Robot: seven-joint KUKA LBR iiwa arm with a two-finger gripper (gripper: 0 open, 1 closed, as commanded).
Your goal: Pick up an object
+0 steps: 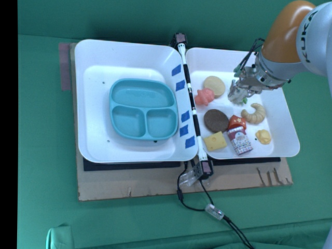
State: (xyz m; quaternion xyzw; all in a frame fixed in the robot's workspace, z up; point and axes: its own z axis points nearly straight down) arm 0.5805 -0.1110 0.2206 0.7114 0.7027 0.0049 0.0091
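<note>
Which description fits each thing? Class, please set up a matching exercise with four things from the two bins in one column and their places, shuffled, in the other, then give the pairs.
Things:
1. teal divided plate
2. cheese wedge
3. croissant
4. pink toy

Places:
A. right bin, near the front edge, beside the red carton
B. left bin, at its middle
C. right bin, close to the divider between the bins
D. right bin, just below the gripper

Pairs: 1-B, 2-A, 3-D, 4-C
</note>
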